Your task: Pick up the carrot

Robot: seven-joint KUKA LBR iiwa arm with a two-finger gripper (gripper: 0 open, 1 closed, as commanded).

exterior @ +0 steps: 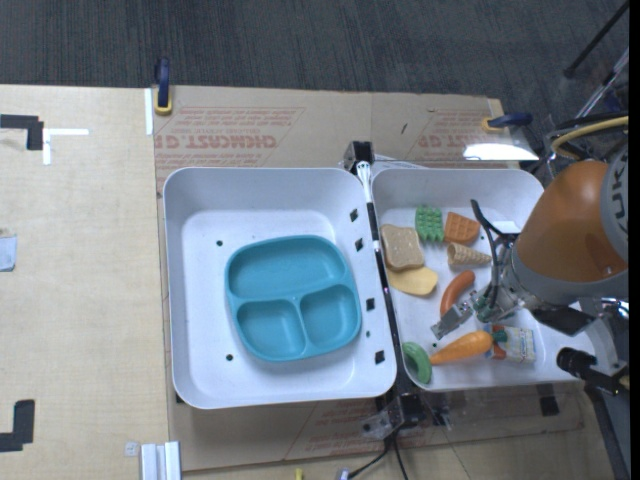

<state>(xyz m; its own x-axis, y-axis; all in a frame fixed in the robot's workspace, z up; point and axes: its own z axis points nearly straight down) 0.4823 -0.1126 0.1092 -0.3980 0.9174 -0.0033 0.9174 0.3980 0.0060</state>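
Observation:
The carrot (462,348) lies near the front of the right bin (560,373). It is orange, with its green leafy top pointing left toward the bin's front left corner. My gripper (470,313) hangs just above and behind the carrot, between it and a red sausage (457,290). The arm's grey body and orange band cover the bin's right side. Nothing visibly hangs from the gripper, and the carrot rests on the bin floor.
Further back in the right bin are a bread slice (403,247), a yellow chip (415,281), a green piece (429,223), an orange waffle (462,228) and a cone (467,256). A pale packet (518,344) lies right of the carrot. The left bin (190,268) holds a blue divided plate (290,298).

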